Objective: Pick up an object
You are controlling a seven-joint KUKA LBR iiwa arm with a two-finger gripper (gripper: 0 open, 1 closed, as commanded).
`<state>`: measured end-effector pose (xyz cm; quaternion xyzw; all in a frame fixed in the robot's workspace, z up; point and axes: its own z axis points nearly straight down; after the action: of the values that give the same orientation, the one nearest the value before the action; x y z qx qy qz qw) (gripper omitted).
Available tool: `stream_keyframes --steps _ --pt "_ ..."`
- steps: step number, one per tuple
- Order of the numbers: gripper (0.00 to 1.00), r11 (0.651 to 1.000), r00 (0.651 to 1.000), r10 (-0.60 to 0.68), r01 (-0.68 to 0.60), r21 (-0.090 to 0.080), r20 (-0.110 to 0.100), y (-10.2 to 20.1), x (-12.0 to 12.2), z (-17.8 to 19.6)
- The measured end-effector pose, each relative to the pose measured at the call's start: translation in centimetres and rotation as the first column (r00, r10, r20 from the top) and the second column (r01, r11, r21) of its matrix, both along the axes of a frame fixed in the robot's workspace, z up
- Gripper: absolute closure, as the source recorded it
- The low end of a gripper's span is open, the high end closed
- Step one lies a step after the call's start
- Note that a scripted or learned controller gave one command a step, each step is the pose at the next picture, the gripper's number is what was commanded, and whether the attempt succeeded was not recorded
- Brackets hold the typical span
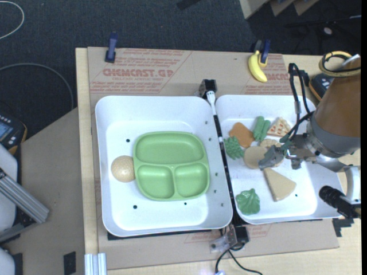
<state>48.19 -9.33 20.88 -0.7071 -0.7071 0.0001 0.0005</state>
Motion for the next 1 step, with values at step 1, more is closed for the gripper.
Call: stream_keyframes --steps 1 --pt "0.00 1.000 1.000 -0.003 0.003 -0.004 0.003 -1.36 -0.26 -12.86"
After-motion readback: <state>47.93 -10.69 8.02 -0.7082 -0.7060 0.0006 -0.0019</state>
